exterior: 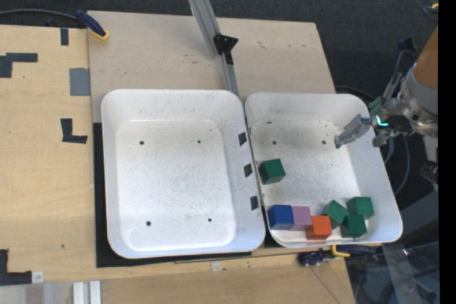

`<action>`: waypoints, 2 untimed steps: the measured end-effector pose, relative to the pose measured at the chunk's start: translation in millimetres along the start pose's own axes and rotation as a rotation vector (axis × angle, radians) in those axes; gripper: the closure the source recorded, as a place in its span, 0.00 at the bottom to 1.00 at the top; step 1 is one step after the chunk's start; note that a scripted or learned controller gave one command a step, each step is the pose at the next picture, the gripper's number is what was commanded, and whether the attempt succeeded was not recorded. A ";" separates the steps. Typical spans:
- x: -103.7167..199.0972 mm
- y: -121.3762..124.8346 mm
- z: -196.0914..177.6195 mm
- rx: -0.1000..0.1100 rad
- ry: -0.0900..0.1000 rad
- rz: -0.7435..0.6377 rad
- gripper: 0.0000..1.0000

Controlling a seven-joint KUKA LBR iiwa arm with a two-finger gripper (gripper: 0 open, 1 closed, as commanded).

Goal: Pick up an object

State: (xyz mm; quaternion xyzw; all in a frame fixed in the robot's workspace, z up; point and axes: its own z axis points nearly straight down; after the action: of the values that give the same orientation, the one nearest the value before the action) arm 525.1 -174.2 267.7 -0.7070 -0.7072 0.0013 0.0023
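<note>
Several small blocks lie in the right bin. A green cube sits alone near its left wall. Along the front wall stand a blue cube, a lilac cube and an orange cube, with three green blocks clustered at the front right corner. My gripper hangs over the bin's right rim, well right of the lone green cube and behind the corner cluster. Its fingers stand open with nothing between them.
The left bin sits beside the right one, sharing a raised middle rim. A slanted metal pole rises behind the bins. Cables hang at the bench's right edge near the arm.
</note>
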 end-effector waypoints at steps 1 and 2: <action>0.2 0.8 -2.2 -0.004 -0.001 -0.002 0.00; -0.7 -3.6 61.7 0.003 0.000 0.000 0.00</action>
State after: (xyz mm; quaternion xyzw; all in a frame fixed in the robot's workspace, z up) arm 521.2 -174.8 206.1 -0.7070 -0.7072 0.0023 0.0033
